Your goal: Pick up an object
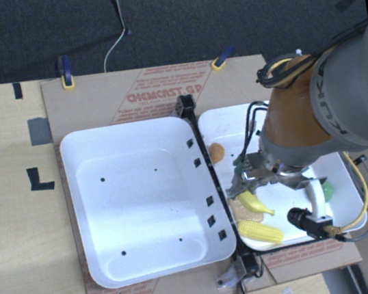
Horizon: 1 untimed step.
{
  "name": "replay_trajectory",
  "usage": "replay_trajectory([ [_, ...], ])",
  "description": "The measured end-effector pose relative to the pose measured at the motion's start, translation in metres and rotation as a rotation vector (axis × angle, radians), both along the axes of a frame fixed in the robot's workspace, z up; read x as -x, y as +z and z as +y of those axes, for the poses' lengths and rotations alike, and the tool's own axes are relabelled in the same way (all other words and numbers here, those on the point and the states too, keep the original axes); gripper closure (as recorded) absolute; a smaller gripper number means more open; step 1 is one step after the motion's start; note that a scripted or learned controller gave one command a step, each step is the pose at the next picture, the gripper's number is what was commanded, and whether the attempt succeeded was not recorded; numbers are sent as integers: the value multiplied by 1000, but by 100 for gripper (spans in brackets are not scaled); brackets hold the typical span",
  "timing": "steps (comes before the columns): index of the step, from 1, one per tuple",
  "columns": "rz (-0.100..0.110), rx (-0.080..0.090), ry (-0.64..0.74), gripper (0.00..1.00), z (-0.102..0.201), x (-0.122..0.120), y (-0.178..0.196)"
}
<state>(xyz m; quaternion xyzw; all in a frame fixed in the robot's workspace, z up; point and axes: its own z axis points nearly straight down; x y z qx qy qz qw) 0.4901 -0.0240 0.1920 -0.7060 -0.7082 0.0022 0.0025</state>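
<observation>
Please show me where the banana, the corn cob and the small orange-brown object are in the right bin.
banana [254, 204]: camera view, on the middle of its yellow body.
corn cob [260, 232]: camera view, on the middle of the cob.
small orange-brown object [216, 151]: camera view, on its centre, near the bin's left wall.

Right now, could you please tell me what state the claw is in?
Claw: down in the right bin above the banana; open or closed cannot be told.
</observation>
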Motion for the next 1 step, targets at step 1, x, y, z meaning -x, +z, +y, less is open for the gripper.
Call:
replay_trajectory([
  [1,3,0,1,100,1,0,9],
])
